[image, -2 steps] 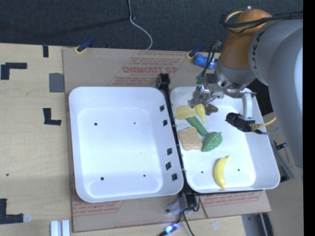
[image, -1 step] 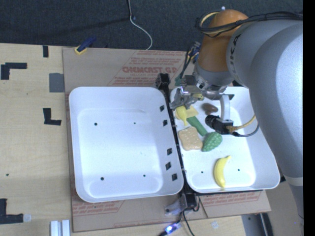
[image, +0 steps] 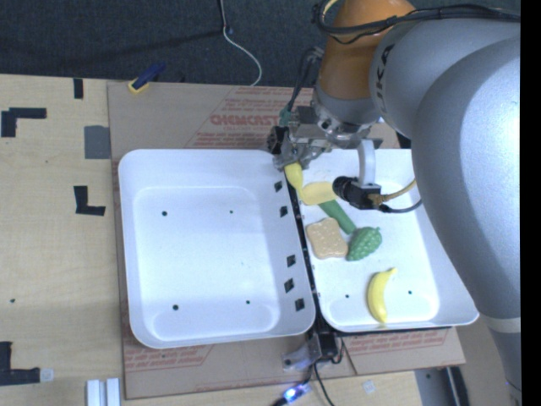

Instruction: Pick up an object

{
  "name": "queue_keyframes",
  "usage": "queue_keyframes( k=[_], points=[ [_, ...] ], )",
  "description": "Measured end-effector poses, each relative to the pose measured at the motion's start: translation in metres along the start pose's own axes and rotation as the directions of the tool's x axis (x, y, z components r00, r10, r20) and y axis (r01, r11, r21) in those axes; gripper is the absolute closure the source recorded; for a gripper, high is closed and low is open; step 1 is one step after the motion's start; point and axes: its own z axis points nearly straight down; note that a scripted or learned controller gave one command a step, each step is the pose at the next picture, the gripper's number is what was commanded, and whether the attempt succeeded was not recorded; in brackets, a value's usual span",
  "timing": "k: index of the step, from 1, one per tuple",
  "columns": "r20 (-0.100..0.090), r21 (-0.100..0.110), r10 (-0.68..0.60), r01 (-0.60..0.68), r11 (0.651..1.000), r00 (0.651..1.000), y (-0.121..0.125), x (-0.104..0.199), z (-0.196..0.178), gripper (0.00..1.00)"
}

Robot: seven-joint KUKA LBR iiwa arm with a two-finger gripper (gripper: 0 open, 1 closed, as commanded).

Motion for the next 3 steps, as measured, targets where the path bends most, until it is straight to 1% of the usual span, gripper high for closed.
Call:
queue_keyframes(
  k=[1,2,3],
  points=[
    [-0.002,-0.011,-0.005,0.005,1.0,1.0,0.022,0.09,-0.123,1.0],
    [0.004,0.006,0.004,-0.004,1.0,1.0,0.02,0.099,-0.062,1.0],
    [0.001,0.004,-0.002,0.002,1.0,1.0,0.02,0.173,-0.047,1.0]
  ],
)
